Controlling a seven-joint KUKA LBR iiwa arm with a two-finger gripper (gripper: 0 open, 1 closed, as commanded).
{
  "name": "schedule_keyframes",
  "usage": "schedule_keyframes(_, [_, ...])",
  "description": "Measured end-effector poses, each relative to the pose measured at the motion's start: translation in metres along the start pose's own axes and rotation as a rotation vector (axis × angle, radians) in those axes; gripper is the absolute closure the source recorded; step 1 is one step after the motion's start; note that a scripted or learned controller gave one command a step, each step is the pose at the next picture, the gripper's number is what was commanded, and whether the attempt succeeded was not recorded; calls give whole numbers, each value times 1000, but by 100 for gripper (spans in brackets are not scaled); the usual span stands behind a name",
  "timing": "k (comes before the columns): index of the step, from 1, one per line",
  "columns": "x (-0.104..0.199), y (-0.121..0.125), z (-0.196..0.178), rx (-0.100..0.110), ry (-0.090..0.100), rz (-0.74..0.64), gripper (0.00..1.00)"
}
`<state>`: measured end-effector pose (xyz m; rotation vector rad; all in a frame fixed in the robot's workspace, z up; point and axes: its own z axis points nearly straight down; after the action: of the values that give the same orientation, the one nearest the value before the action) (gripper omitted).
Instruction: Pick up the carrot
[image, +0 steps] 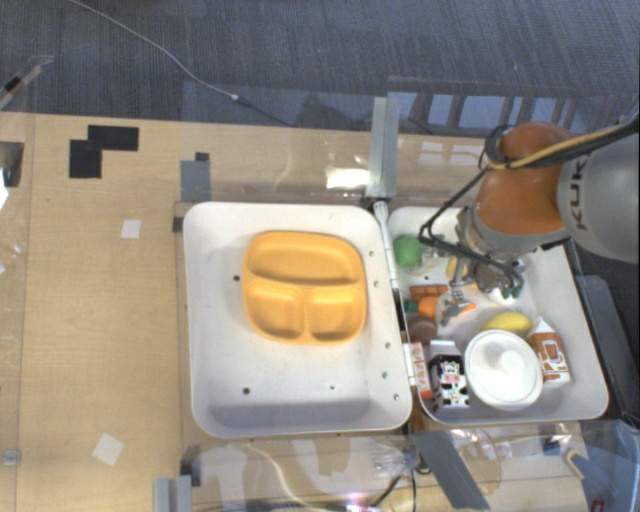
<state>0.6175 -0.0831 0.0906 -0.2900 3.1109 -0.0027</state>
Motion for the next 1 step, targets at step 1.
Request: schedule_keyframes(1, [18, 2, -1, 0, -1, -15, 0])
